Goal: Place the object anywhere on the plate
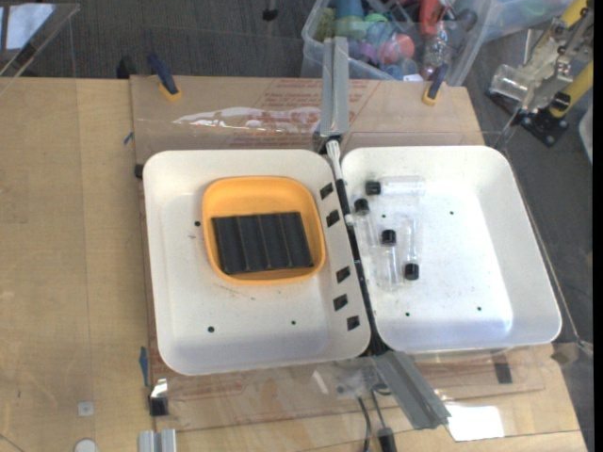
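Note:
An orange plate with rounded corners rests in the left white bin, a little behind the bin's middle. A black ribbed rectangular block lies flat on the plate, covering most of its front half. In the right white bin, three clear plastic vials with black caps lie near the left side: one at the back, one in the middle and one nearer the front.
A ridge with black tabs separates the two bins. Behind them stands a clear box of colourful toys. Metal equipment with yellow parts sits at the back right. Bare wooden bench lies to the left.

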